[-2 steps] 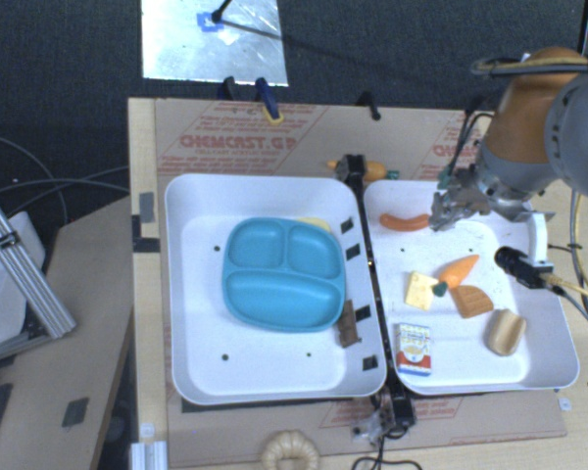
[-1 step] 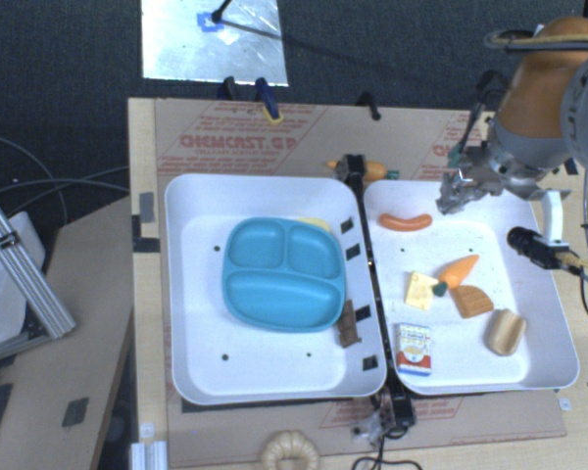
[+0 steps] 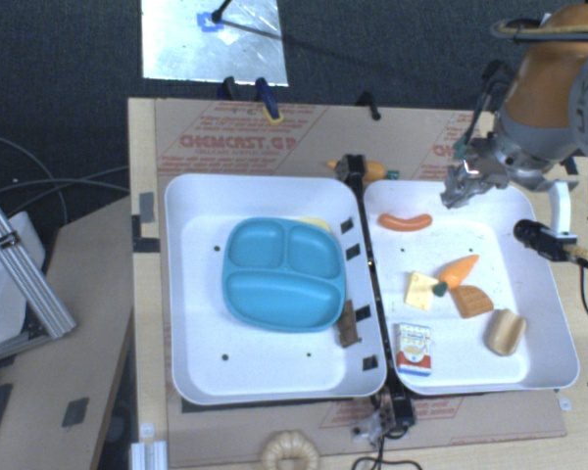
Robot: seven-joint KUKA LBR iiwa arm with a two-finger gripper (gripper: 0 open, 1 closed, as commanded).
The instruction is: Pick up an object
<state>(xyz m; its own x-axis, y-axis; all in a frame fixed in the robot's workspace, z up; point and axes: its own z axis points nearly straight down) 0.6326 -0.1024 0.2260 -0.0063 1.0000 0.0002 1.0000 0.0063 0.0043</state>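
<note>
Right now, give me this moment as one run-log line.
gripper: above right bin's far edge, holding nothing seen | nearest: sausage | also: carrot, cheese, carton | left bin: blue tray

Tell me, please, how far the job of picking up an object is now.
Done: nothing looks picked up yet. The sausage, carrot, cheese, bread, roll and carton all lie in the right bin.
In hand: the claw is at that bin's far edge, above the sausage, with no object visible in it.
Left: descend, grasp one object, lift.
</note>
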